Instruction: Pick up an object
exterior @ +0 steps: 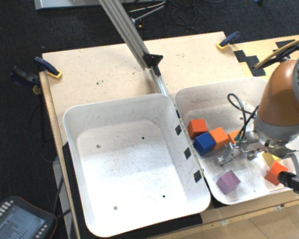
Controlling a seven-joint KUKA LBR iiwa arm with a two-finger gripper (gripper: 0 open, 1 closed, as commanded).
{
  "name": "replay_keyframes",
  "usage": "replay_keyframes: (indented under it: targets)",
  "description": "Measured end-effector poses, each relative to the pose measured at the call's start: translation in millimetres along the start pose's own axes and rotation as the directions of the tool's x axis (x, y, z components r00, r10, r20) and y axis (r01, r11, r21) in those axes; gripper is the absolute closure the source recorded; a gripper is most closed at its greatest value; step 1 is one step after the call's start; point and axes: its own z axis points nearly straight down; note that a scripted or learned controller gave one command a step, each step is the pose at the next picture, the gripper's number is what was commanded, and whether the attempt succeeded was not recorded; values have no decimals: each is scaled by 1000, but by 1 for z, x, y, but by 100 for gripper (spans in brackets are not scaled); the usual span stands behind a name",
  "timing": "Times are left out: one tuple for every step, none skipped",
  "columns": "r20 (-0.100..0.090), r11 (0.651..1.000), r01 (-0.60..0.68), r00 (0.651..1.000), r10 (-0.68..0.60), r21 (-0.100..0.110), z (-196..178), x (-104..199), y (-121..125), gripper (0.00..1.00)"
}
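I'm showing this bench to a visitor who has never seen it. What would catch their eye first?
Probably the grey arm with its orange band, reaching in from the right over the right bin. Its end effector sits low among bright blocks: an orange cube, a blue cube and a purple cube. The left bin looks plain by contrast.

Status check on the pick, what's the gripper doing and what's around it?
Gripper low in right bin, nothing seen held. Orange block and blue block close beside it. Purple block nearer the front.
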Motion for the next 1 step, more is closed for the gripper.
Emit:
replay_keyframes:
  targets:
    - [0,1000,1,1000,-1,-3,-11,0,1,100]
